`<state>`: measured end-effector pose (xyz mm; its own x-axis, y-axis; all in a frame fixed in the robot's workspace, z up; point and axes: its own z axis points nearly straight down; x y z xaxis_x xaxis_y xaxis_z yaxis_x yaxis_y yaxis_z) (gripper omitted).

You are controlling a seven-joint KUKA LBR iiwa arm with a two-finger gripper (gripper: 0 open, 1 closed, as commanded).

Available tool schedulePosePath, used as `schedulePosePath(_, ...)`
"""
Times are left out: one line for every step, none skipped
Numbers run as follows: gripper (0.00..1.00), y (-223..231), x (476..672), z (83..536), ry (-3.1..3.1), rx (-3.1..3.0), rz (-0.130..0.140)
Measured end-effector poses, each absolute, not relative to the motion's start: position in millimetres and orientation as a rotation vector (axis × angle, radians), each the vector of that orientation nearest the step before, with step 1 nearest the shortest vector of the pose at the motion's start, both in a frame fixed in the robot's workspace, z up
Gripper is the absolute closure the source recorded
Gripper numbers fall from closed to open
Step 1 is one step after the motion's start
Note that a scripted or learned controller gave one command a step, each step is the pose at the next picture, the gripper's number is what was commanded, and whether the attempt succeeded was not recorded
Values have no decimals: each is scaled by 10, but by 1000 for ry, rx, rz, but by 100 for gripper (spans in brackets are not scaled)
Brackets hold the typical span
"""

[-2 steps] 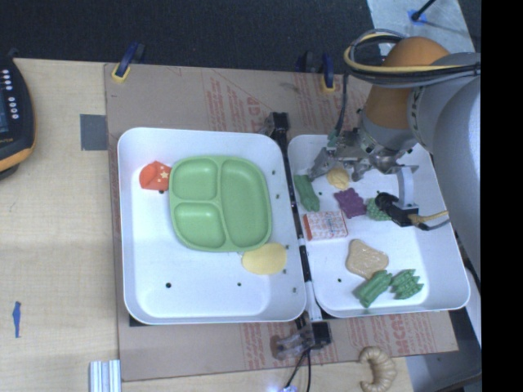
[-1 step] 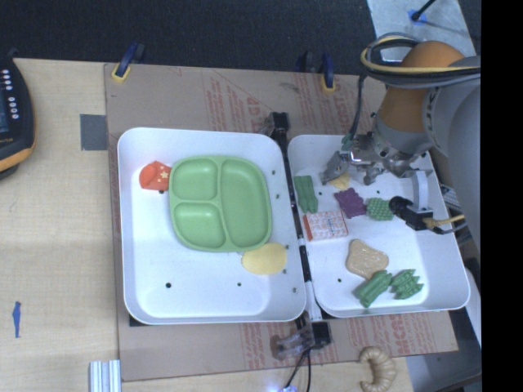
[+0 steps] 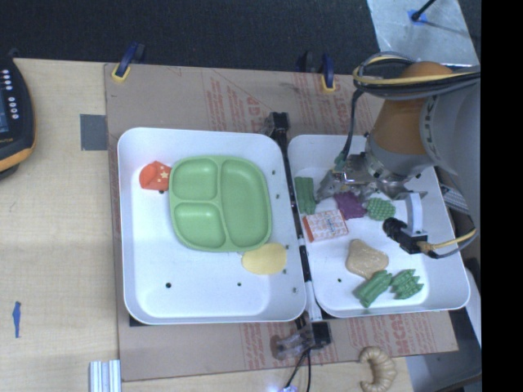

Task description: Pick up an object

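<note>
The right bin (image 3: 445, 296) holds several small items: a green strip (image 3: 305, 194) by its left wall, a red-and-white packet (image 3: 325, 224), a purple piece (image 3: 351, 205), a knobbly green piece (image 3: 379, 209), a tan lump (image 3: 365, 259) and two green toys (image 3: 387, 287) near the front. My gripper (image 3: 353, 181) is low over the back of this bin, right above the purple piece. The wrist hides its fingertips, and nothing shows between them.
The left bin (image 3: 147, 292) carries a green divided plate (image 3: 221, 202), a red object with a star (image 3: 154, 175) and a yellow lemon-like piece (image 3: 264, 259). A black cable (image 3: 413, 239) loops over the right bin. A tan curled object (image 3: 377, 367) lies on the bench in front.
</note>
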<state>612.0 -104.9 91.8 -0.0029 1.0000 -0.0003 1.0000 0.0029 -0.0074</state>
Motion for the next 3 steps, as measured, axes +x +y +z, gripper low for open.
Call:
schedulePosePath(100, -1075, 6143, 1036, -2224, -2219, 8)
schedulePosePath(0, -1074, 6142, 1032, -2226, -2217, 9)
schedulePosePath(0, -1129, 6585, 921, -2230, -2216, -1)
